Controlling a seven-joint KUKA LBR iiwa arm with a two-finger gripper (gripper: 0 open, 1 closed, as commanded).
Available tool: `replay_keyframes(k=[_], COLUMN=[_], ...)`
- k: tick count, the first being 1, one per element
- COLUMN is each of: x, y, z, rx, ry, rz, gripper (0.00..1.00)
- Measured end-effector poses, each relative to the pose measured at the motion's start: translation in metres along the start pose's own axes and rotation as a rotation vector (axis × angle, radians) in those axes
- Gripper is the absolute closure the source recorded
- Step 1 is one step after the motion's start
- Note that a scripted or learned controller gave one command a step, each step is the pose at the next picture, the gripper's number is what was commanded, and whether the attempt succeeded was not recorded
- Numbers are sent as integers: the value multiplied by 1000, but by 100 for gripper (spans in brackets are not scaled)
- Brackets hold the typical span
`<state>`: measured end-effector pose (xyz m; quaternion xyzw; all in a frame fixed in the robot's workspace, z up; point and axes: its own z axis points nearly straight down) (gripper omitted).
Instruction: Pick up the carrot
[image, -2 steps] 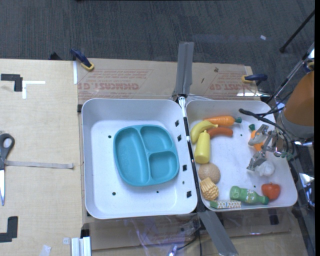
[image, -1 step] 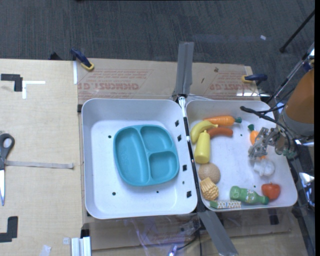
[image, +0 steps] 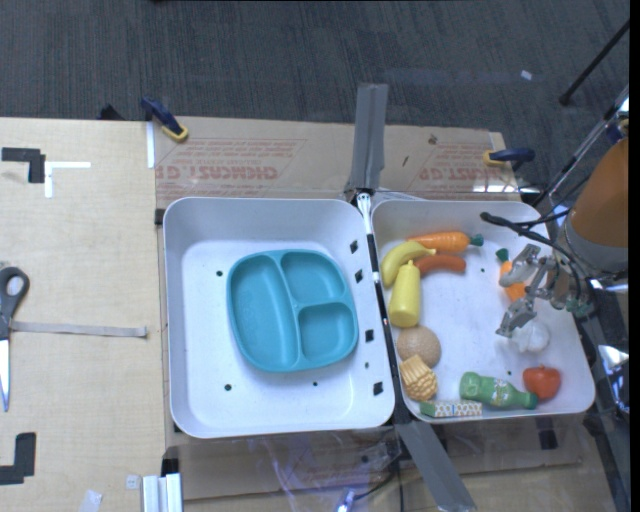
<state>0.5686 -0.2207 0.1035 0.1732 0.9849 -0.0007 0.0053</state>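
The carrot is seen lying near the far edge of the right bin, beside a banana. The gripper is held near the bin's right edge, above a white object; whether it is open or closed cannot be told.

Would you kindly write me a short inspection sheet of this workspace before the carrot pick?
Surface: two white bins side by side, left bin, right bin, on a bench.
Job's things: carrot lies at the right bin's far edge, apart from the gripper.
Clutter: blue plate in the left bin; banana, yellow bottle, corn, green bottle, tomato in the right bin.
Grippers: gripper over the right bin's right side.
Cables: black cables by the arm.
Surroundings: scissors on the bench, blue clamps behind the bins.
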Motion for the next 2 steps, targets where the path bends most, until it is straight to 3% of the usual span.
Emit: replay_keyframes(k=[1, 2], x=[-2, -2], y=[1, 1], z=[-10, -10], rx=[0, 0], ry=[-5, -5], rz=[-2, -2], gripper=[100, 0])
